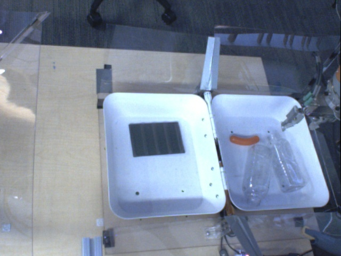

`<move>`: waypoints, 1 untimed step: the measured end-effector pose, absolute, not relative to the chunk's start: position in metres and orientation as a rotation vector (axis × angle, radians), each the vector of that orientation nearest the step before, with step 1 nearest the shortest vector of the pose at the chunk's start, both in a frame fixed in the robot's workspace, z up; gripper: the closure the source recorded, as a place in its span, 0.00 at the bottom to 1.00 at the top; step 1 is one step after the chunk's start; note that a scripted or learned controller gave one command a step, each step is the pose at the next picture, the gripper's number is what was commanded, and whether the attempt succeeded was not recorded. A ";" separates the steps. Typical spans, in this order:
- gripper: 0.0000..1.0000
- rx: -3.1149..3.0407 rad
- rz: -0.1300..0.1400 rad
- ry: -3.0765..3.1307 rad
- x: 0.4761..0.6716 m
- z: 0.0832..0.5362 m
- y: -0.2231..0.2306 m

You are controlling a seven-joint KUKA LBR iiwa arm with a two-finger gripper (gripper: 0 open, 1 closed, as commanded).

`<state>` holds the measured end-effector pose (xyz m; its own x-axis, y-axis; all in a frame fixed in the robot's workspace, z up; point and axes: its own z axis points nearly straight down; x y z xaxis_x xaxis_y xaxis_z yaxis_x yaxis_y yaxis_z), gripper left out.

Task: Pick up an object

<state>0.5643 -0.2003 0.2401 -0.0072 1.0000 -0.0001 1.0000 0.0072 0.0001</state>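
Note:
The right bin (pixel 250 103) holds a small orange sausage-shaped object (pixel 244 140) near its middle left. Two clear plastic bottles lie beside it: one (pixel 256 174) points toward the front, the other (pixel 286 164) lies along the bin's right side. My gripper (pixel 292 119) reaches in from the right, over the bin's upper right part. It is just above the top end of the right-hand bottle and well to the right of the orange object. Nothing is visibly held.
The left bin (pixel 120 159) contains a dark grey ribbed rectangular pad (pixel 156 138). A metal divider post (pixel 210 63) rises behind the seam between the bins. The wooden bench (pixel 58 143) spreads out to the left. Cables and arm hardware (pixel 326 97) crowd the right edge.

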 end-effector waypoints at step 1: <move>0.00 2.213 0.000 2.229 0.564 0.240 -0.200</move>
